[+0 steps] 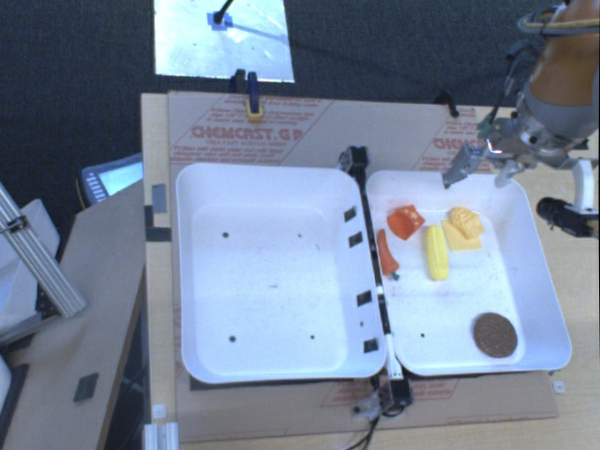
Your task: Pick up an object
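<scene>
Gripper: the grey two-finger gripper (484,165) hung at the far right of the bench, under the orange-banded wrist, above the far rim of the right-hand shallow white bin (534,251). Its two fingers stood spread apart, one toward the bin divider and one toward the outer wall, with nothing between them.

Nearest object: a pale yellow, lumpy block-shaped toy (464,228) lay just beneath and slightly nearer the camera than the fingertips. I judged it the shortest reach, almost a straight drop with a small pull toward the bench's front.

Next out: a yellow corn-cob-shaped toy (437,252) lay touching or just beside the block, on the divider side. Its long axis ran roughly front-to-back along the bin, so the fingers as spread looked set across its width rather than along it.

Further toward divider: a red-orange wedge-shaped piece (406,222) sat near the cob's far end; a slim red-orange chilli-like piece (385,254) lay close against the divider wall, long axis also front-to-back.

Farthest: a flat brown round disc (495,335) rested alone in the front corner, well apart from the rest.

Left-hand white bin (272,279): well away from the gripper.

Judgement: the move turned on coming down and a little forward.
</scene>
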Controlling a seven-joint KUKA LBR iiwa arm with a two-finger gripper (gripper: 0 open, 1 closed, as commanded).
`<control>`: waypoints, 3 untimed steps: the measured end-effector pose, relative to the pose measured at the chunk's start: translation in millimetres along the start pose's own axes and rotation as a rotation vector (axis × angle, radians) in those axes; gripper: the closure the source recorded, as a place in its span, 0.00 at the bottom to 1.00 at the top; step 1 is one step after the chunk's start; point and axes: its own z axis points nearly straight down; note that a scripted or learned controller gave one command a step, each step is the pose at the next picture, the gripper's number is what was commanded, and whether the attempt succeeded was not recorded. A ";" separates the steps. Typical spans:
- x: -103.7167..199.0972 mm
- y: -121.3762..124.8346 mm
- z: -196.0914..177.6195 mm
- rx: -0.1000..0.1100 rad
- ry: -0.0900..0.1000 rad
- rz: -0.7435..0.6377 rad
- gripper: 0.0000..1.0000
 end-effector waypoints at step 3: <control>-33.8 -53.0 126.8 0.001 -0.002 0.007 0.00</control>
